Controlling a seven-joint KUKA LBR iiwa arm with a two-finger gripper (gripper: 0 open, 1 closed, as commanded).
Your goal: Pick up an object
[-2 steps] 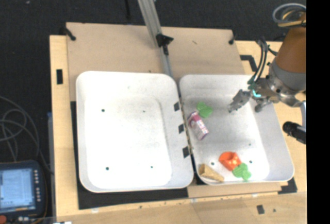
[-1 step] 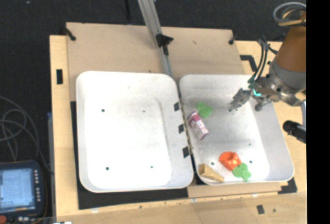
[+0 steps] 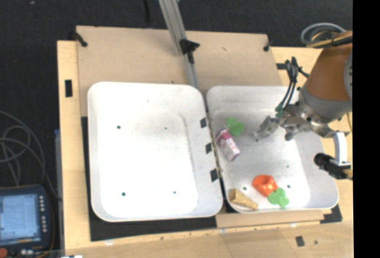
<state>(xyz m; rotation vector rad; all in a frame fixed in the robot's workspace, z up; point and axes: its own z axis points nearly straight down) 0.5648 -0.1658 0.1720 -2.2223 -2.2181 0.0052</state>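
Gripper (image 3: 274,129) hovered over right bin (image 3: 249,99), right of frame centre, fingers spread, nothing between them. Green piece (image 3: 236,127) and pink-white packet (image 3: 228,144) lay left of gripper, near bin's left wall. Orange object (image 3: 264,184), second green piece (image 3: 278,197), tan wedge (image 3: 243,198) clustered at bin's lower edge. Left bin (image 3: 145,150) alongside.

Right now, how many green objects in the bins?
2, both in the right bin: one green piece near its left wall, another green piece by the orange one. The arm may hide more.
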